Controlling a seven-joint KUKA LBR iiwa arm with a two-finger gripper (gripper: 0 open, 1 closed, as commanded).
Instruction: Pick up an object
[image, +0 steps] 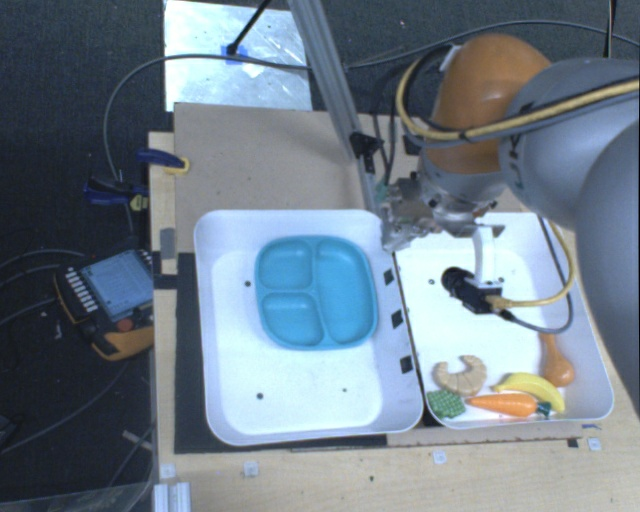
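Far left, off the worktop, on dark floor: a small blue-faced device (110, 285) on an orange base, loose cables round it. Above that, at the worktop's left edge: blue-and-yellow clamps (150, 160). Next, the brown worktop (260, 150) itself, with a shiny silver sheet (235, 50) beyond its far edge and a grey pole (330, 75) slanting down across it toward the bins. Then the left bin (300, 410), white and shallow, bearing a blue divided plate (315, 292) of three compartments, flat in the far half, apart from every wall. Along the seam between the two bins, small black tabs on the rims. Over the far end of that seam, at the back corners where the bins meet: the claw (405, 220), hanging below the orange band (485, 90) of the grey arm (580, 130) reaching in from the right. Cannot tell whether apart, together or clamped on anything; too much hidden under the wrist from this angle. Right of the seam, the right bin (430, 320), white like the other. Small things to pick bunched at its near end, well apart from the claw. First a tan croissant-shaped piece (460, 373). Just in front of it, in the near left corner, a green piece (446, 404). To the right, an orange carrot (503, 405) lying along the near wall. Close behind the carrot, a yellow banana (530, 385). Furthest right, an orange pear-shaped piece (556, 365) near the right wall, just beside the banana.
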